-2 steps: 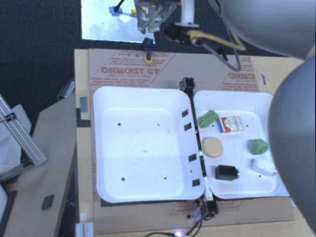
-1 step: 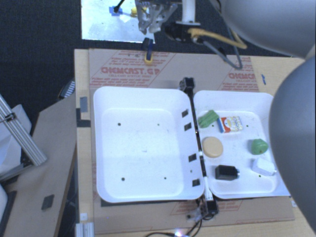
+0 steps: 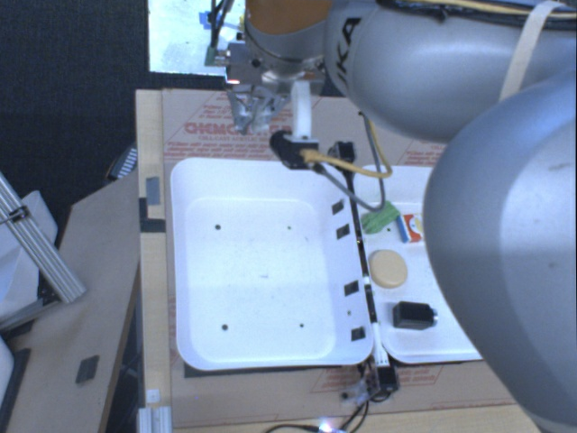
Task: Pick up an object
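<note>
The grey KUKA arm (image 3: 469,106) with its orange band (image 3: 288,7) fills the upper right of the camera view, reaching in toward the far edge of the bench (image 3: 90,269). Its two-finger gripper (image 3: 255,115) hangs above the printed cardboard sheet (image 3: 203,124) just beyond the far rim of the left shallow white plastic bin (image 3: 261,269). The metal jaws point downward and seem close together, but the blur there leaves it unclear whether they are narrow or parted, and nothing can be made out between them. A white block and a black cable fitting (image 3: 288,147) sit just beside the gripper, with a yellow cable (image 3: 361,165) looping off toward the right.

The right shallow white bin (image 3: 424,350), partly hidden by the arm, holds the loose objects. A green plastic piece (image 3: 380,217) lies near its far left side, tilted. Just beside it a small white card with orange and blue marks (image 3: 410,230) peeks out from under the arm. Nearer the camera rests a round tan disc (image 3: 389,269), flat on the bin floor, and nearer still a small black rectangular block (image 3: 414,314). All four lie well apart from the gripper.

A row of black clips (image 3: 352,287) runs along the seam where the two bins meet. To the left, a slanted aluminium rail (image 3: 36,251) stands beside the bench.
</note>
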`<state>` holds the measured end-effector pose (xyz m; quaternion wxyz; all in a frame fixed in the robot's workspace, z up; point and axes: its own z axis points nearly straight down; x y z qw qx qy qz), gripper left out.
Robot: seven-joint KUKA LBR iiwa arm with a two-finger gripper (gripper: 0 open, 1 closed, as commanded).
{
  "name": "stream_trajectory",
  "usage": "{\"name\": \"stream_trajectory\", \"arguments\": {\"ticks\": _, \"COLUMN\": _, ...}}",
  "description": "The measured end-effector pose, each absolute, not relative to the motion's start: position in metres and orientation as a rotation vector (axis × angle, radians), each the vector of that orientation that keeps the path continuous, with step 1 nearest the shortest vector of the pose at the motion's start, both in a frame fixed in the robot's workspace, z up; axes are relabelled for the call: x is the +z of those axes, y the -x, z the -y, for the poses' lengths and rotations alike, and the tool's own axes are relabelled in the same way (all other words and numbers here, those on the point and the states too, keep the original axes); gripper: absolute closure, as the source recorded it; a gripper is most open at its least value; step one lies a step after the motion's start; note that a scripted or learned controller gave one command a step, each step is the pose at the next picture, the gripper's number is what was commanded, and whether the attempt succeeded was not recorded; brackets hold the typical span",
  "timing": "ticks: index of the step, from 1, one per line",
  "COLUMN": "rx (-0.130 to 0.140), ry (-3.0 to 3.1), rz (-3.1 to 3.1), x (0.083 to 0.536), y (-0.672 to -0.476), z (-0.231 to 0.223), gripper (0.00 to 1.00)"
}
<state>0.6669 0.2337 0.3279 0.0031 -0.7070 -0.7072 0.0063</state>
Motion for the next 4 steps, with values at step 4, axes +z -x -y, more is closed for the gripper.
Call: {"name": "stream_trajectory", "arguments": {"ticks": 4, "rx": -0.003, "ry": 2.215, "rz": 2.229, "x": 0.492, "y": -0.668, "z": -0.235, "gripper": 1.0}}
